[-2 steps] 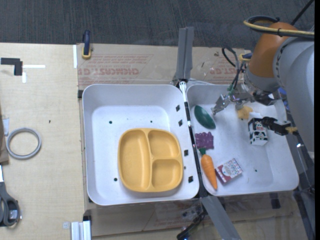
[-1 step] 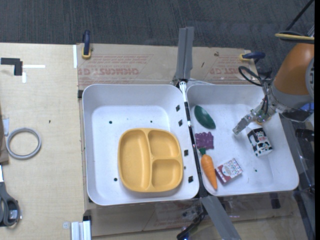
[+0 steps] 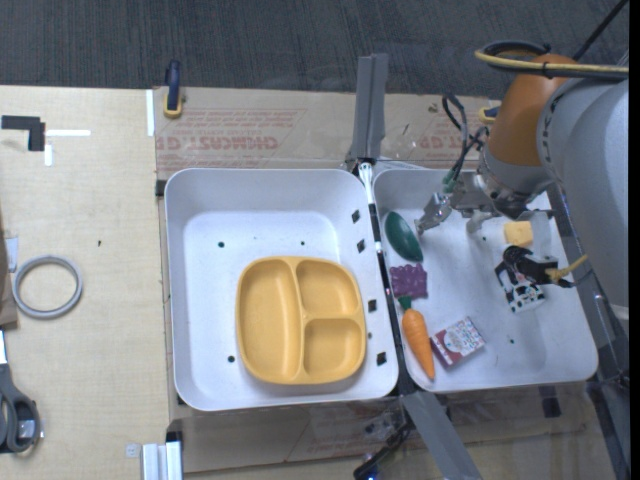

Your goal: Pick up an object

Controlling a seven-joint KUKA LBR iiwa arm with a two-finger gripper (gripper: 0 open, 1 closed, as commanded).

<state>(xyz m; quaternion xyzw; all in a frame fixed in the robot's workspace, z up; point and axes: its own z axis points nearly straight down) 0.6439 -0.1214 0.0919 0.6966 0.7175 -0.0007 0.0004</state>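
1. Nearest us, and the biggest thing in view, the grey arm [image 3: 590, 138] reaches in from the right. Its orange band [image 3: 525, 118] sits above a wrist bent down over the far end of the right bin [image 3: 560, 363].
2. We see the left bin [image 3: 200, 208] just beside it, the two touching along their shared wall. It holds a yellow divided plate [image 3: 300, 320], well apart from the arm.
3. We place the gripper [image 3: 452, 218] low over the far-left part of the right bin. Its jaws stand apart with nothing between them.
4. We count five loose things in the right bin:
   - a toy carrot [image 3: 417, 343] at the near left;
   - a dark green toy vegetable [image 3: 403, 235] just left of the gripper;
   - a purple piece [image 3: 408, 281] between the two, possibly grapes;
   - a small red-and-white box [image 3: 459, 341] beside the carrot;
   - a yellow block [image 3: 518, 233] to the gripper's right, close under the wrist.
5. We judge this to be the approach step, with nothing lifted yet. The green vegetable looks the likeliest target. The next move calls for shifting a little left to centre over it, dropping until the jaws straddle it, and then closing. Its rounded body near the bin wall could slip aside.
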